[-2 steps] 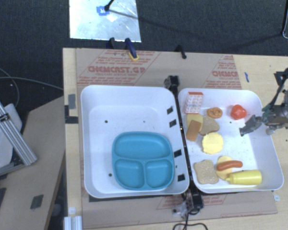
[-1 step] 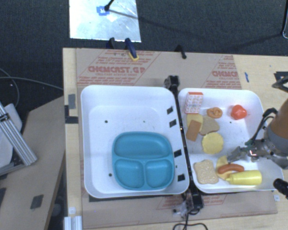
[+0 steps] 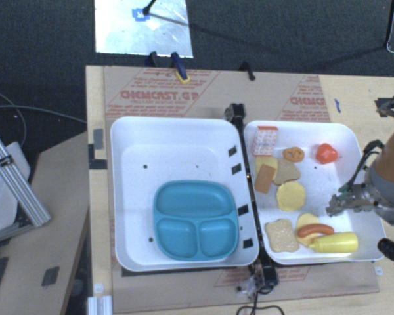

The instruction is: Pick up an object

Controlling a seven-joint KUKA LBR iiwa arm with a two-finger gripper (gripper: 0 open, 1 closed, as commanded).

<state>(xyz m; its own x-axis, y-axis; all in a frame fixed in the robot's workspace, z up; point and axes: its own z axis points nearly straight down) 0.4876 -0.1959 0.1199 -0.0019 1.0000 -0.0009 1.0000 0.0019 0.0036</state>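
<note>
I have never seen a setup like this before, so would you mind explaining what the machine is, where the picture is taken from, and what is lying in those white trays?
This is a single picture from a fixed camera above a workbench, looking down at a slant. The machine is a robot arm reaching in from the right edge of the view; the dark part at its end is its gripper, which hovers at the right side of the right bin.

Two shallow white bins sit side by side. The left bin holds a blue divided plate. The right bin holds toy food: a red and white box, a red tomato-like piece, bread-like slices, a round yellow piece, a sausage and a yellow bottle.

I see nothing between the gripper's fingers, so it does not appear to hold anything yet.
</note>
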